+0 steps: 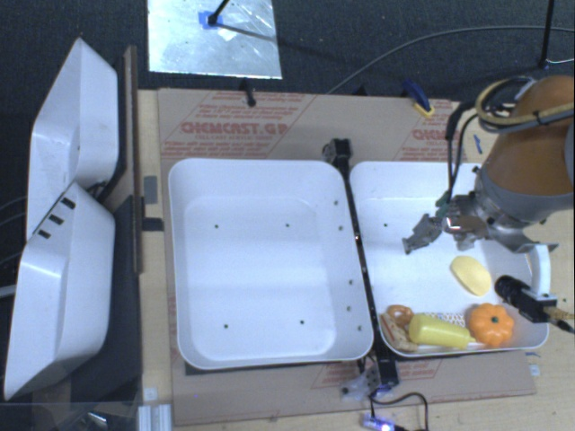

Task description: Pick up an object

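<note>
The fingers [420, 238] hang spread and empty over the right bin [395, 187]; the cardboard [234, 126] reads "CHEMCAST GP".

Two white bins [260, 173]; one pumpkin [490, 324]; one pretzel [397, 315]; two yellow pieces [471, 275].

Two shallow white bins [260, 178], smooth moulded plastic, slight sheen along rims. Bench [269, 119] covered in tan cardboard-like sheet, matt, red print. Square silver sheet [214, 25] beyond it: metallic look, crinkled, reflective. Dark surround [359, 16]: fabric-like, matt, rough weave. Claw [429, 232]: grey metal, dull finish. Arm shell with orange band [535, 146]: smooth, semi-gloss. Small orange pumpkin [490, 324], yellow-green elongated piece [438, 331], pale yellow oval piece [471, 275]: plastic look, smooth, faintly glossy.
</note>
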Motion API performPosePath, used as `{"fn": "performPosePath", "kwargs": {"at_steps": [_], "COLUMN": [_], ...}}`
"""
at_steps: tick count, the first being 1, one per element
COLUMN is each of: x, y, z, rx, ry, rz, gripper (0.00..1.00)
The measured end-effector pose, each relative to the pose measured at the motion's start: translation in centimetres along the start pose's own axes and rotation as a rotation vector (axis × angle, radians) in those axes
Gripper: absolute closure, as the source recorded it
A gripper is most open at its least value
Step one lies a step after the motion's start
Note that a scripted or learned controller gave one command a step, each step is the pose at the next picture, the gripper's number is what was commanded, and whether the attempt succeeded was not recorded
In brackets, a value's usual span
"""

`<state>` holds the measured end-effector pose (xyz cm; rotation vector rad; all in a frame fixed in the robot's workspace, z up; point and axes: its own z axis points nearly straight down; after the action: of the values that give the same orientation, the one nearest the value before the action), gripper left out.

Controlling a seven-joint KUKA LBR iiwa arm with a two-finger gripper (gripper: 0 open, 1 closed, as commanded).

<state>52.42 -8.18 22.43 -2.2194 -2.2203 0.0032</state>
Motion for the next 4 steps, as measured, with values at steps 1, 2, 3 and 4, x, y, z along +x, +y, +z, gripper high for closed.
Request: {"fn": "performPosePath", "kwargs": {"at_steps": [1,2,3,4], "x": [-0.3,-0.9,-0.9,-0.4], "y": [0.5,0.3,0.5,1.3], "z": [6.0,10.3,9.1,4.4], "rx": [0.001,0.000,-0.005,-0.008], "ry": [0.000,0.000,0.000,0.000], "rz": [0.001,0.001,0.001,-0.001], "gripper": [0.00,0.00,1.00,1.00]}}
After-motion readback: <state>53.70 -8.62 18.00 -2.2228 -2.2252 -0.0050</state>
